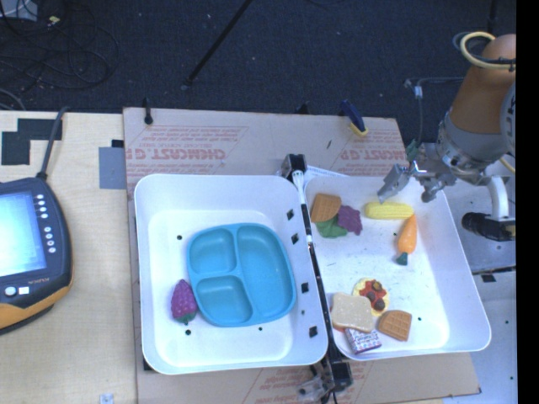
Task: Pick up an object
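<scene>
yellow corn (388,211) in right bin (459,310), just beneath spread-fingered, unladen gripper (411,187)

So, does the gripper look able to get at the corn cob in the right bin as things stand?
Probably yes: the gripper sits just above the corn cob, which lies alone on the right bin floor, nothing covering it.

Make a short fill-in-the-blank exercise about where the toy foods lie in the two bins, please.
1. The blue divided plate lies in the ____ bin.
2. The purple grapes rest beside the plate, on its ____ side.
3. The end effector hovers above the toy ____.
4. The carrot lies in the ____ bin.

Missing words: left; left; corn; right
</scene>
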`<state>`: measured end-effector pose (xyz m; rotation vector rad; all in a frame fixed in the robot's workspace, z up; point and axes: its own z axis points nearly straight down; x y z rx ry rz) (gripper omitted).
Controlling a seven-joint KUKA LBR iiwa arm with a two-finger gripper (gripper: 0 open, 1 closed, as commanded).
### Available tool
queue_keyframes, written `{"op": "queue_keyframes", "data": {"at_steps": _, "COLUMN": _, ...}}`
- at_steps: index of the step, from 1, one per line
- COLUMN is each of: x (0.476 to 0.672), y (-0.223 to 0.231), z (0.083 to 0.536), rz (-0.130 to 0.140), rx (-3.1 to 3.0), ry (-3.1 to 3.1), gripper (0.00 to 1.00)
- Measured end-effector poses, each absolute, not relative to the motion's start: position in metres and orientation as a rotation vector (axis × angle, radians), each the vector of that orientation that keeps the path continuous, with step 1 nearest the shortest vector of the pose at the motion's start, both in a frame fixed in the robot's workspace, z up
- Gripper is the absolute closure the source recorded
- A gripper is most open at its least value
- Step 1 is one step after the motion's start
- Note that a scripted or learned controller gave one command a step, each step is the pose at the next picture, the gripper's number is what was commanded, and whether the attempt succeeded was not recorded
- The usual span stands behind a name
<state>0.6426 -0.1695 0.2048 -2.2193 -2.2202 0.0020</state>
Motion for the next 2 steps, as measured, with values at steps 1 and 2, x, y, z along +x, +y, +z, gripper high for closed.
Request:
{"op": "queue_keyframes", "data": {"at_steps": 1, "x": 0.6157, "y": -0.1877, "z": 0.1081, "rz": -0.012, "rx": -2.229, "ry": -2.234, "gripper": 0.00}}
{"op": "queue_keyframes", "data": {"at_steps": 2, "x": 0.6134, "y": -0.1971, "z": 0.0983, "rz": -0.013, "rx": -2.233, "ry": -2.239, "gripper": 0.00}}
